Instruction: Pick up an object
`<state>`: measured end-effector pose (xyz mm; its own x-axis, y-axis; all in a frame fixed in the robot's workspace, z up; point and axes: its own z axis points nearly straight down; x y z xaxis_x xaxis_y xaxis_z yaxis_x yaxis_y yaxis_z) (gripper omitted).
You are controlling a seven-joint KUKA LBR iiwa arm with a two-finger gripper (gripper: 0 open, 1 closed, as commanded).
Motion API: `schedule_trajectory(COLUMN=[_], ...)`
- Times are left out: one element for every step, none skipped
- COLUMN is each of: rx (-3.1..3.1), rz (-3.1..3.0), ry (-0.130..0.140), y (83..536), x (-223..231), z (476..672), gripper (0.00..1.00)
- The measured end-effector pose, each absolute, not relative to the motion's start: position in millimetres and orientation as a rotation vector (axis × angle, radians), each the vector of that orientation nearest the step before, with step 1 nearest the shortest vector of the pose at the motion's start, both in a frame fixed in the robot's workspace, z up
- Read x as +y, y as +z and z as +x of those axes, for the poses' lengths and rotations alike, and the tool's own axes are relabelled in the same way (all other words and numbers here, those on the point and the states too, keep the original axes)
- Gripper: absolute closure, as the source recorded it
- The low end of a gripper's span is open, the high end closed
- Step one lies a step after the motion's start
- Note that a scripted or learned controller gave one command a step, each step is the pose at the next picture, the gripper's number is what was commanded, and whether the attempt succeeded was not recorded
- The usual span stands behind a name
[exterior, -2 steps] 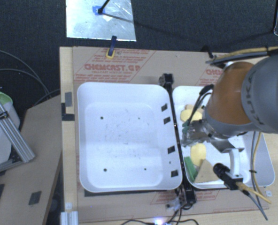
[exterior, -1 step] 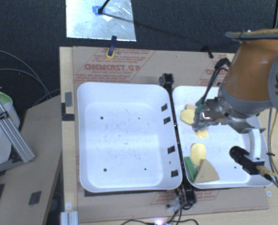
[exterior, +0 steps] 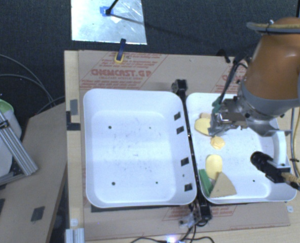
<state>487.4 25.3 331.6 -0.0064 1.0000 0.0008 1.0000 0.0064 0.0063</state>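
Observation:
My gripper (exterior: 217, 129) hangs low in the right bin (exterior: 241, 186), at its upper left part, right over a flat yellow piece (exterior: 202, 126). Just below it lies a small yellow round object (exterior: 218, 143). Nearer the front sits a pale yellow egg-shaped object (exterior: 214, 162), with a tan wedge (exterior: 222, 186) and a green item (exterior: 204, 180) beside it at the bin's front left corner. The arm's grey and orange wrist (exterior: 276, 70) covers the bin's upper right.
The left bin (exterior: 135, 146) is a shallow white tray with a few dark specks. A black divider with clips (exterior: 186, 135) runs between the bins. A black cylindrical fitting (exterior: 265, 165) sits at the right bin's right side. Cardboard lies under both bins.

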Motion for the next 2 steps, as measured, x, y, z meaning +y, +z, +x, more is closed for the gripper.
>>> schedule_trajectory(rx=[2.227,2.226], rz=[2.209,2.213], ry=[0.014,0.006], y=[399,412], x=[57,73], z=[487.5,487.0], gripper=[1.00,1.00])
